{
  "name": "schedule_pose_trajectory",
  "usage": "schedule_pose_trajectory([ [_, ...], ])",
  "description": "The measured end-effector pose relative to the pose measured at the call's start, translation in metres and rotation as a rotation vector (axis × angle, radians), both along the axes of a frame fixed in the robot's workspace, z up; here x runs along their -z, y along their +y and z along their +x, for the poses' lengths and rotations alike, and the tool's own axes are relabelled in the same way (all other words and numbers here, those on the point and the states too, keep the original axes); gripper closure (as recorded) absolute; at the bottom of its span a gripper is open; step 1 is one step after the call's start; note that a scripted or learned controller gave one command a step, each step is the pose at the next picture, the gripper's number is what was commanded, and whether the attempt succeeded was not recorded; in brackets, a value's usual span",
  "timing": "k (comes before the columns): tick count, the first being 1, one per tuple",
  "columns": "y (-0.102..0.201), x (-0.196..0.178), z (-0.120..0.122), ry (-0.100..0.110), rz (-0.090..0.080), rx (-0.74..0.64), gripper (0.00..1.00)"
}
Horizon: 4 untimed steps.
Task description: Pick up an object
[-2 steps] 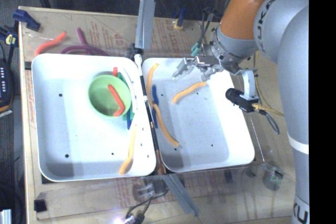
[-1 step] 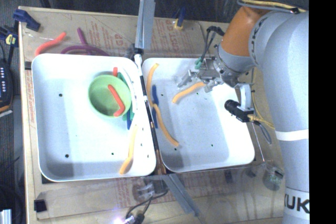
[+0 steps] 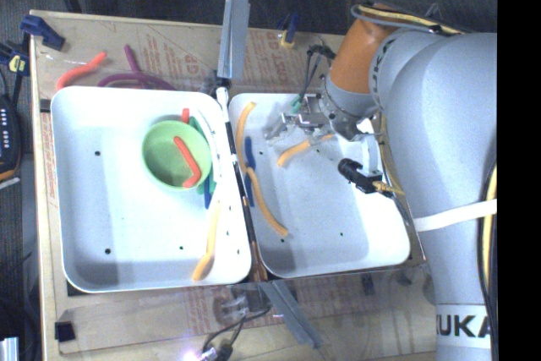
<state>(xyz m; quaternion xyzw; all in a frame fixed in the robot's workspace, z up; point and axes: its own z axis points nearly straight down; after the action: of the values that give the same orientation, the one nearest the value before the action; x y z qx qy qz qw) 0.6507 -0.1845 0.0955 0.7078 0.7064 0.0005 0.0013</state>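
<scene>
My gripper hangs low over the back of the right bin, its metal tip pointing left. A short yellow-orange piece lies on the bin floor just in front of the tip; whether it touches the gripper cannot be made out. Along this bin's left side lie a curved yellow strip, a small blue piece and a longer yellow strip. The left bin holds a green bowl with a red stick in it.
A yellow stick and a blue piece lie by the left bin's right wall. Behind the bins on the bench are an orange stick, a purple hose and a grey metal bar. The arm covers the right bin's right edge.
</scene>
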Motion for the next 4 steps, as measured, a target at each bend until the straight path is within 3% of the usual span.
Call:
schedule_pose_trajectory([
  [1,-0.001,-0.012,0.002,-0.006,-0.003,-0.004,1.0],
  [2,0.0,-0.012,0.002,-0.006,-0.003,-0.004,0.0],
  [3,-0.014,0.003,-0.01,0.006,0.004,-0.052,0.0],
  [4,-0.013,-0.008,-0.01,0.007,0.005,-0.055,1.0],
])
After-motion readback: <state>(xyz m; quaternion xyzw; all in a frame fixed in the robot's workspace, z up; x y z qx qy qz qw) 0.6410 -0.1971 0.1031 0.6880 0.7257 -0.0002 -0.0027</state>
